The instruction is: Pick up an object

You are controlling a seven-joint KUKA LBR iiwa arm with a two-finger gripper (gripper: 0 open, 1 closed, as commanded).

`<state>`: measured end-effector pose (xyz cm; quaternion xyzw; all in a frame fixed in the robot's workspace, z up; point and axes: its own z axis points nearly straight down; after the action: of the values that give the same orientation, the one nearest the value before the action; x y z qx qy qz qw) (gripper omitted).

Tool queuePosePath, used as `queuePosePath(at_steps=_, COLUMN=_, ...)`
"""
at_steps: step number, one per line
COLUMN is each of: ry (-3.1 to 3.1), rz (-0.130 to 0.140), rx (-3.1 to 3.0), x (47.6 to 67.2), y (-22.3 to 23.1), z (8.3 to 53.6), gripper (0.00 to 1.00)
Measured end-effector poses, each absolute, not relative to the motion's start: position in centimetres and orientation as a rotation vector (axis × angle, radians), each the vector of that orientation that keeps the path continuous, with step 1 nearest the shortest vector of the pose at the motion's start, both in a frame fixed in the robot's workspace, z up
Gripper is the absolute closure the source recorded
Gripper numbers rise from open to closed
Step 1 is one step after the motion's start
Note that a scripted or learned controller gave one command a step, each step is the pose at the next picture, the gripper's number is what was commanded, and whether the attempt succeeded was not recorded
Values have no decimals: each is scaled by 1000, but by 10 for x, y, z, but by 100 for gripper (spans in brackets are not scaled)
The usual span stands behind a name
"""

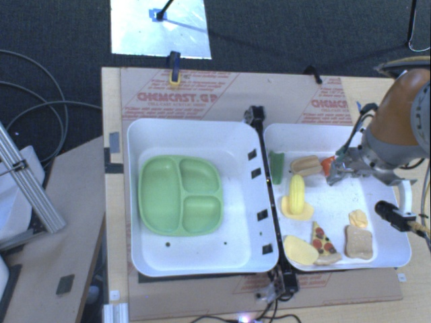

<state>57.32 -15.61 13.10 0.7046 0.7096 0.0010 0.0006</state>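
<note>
Bench (114,200), seen from above at a slant: a brown board bearing two shallow white bins side by side. The left bin (155,130) holds a green divided tray (180,194) with three compartments, lying flat toward the bin's left half. The right bin (390,244) holds a scatter of toy food.

The arm (404,123) enters from the right, its orange band above the wrist, and bends down over the upper right part of the right bin. The gripper (337,170) hangs low at the bin's upper middle, next to a small orange-red piece (327,164) and just right of a tan bread-roll shape (305,165). Whether the fingers are parted or closed, and whether they hold anything, cannot be told from here; the wrist hides them.

Other items in the right bin, largest first: a yellow corn cob (296,195) standing on a yellow base near the centre-left; a tan bread slice (359,242) at lower right; a pale yellow disc (300,250) at lower left; a pizza slice (324,241) just beside that disc; a green strip (276,167) along the left wall; a small yellow lump (358,218) just above the bread slice.

The roll and orange-red piece lie closest to the gripper; the remaining items lie apart from it, toward the near edge.
</note>
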Motion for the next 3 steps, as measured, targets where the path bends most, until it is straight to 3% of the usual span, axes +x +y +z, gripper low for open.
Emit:
queuePosePath(at_steps=1, ry=2234, rz=9, rx=2207, x=546, y=-74, z=188, gripper=100)
queuePosePath(at_steps=2, ry=2224, rz=3, rx=2217, x=545, y=-80, z=185, gripper=0)
queuePosePath(at_steps=3, ry=2225, rz=1, rx=2214, x=564, y=-85, z=164, gripper=0)
